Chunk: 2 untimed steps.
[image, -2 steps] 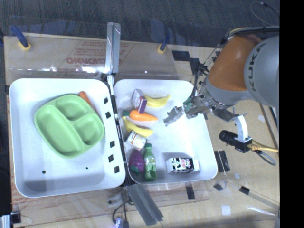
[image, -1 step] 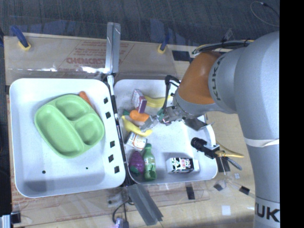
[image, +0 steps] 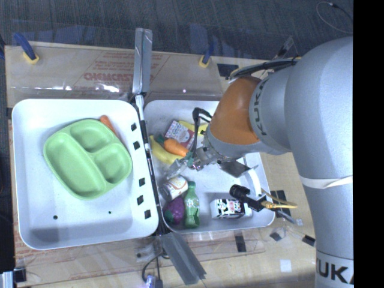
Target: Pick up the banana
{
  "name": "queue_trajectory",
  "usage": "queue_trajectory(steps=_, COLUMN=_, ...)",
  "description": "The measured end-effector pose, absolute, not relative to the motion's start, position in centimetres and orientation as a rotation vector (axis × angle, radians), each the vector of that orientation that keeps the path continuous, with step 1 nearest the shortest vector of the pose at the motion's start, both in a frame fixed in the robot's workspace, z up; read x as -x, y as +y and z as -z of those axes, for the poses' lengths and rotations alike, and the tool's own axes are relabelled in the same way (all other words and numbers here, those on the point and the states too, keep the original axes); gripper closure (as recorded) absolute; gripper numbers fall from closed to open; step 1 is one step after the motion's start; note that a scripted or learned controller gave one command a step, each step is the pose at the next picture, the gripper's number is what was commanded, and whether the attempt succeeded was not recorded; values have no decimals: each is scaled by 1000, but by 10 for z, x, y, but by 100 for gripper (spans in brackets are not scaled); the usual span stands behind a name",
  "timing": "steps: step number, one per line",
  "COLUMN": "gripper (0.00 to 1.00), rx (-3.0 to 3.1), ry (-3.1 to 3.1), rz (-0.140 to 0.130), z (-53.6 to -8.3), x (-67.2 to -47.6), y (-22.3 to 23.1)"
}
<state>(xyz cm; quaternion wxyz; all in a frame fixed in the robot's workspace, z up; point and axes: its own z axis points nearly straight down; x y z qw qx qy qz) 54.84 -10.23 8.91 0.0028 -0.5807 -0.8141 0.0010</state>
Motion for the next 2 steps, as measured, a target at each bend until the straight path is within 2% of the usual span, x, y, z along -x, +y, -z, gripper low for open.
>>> queue_trajectory(steps=1, gripper=0, rx=1702, ry=-2631, rz=-7, z=-88, x=-646, y=-103)
queue_trajectory(steps=2, gripper=100, rx=1684, ry=-2622, rz=-19, z=-92, x=-643, y=-102)
